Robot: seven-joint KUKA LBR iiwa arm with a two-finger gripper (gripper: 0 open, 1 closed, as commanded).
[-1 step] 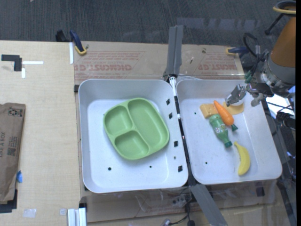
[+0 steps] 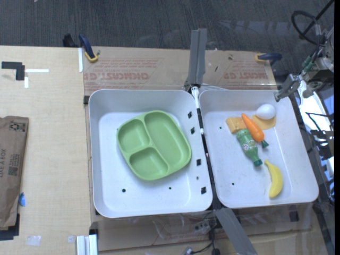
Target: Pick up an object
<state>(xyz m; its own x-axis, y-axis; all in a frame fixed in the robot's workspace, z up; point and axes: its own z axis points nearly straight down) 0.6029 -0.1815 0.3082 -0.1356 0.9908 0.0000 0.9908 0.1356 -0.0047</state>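
banana [image 2: 274,180], bottle [image 2: 248,145], carrot [image 2: 253,127], egg [image 2: 265,111] share the right bin [image 2: 300,195]; gripper [image 2: 289,87] jaws perhaps unclear, cannot tell.

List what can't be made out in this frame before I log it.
- Gripper: small at the camera view's right edge amid cables and glare; finger state unreadable.
- Green bottle: label too small to read.
- Flat orange-yellow piece: partly covered by the carrot; identity unclear.
- White egg: sits on another yellowish item, mostly hidden under it.
- Brown paper bag: cut off by the left edge.
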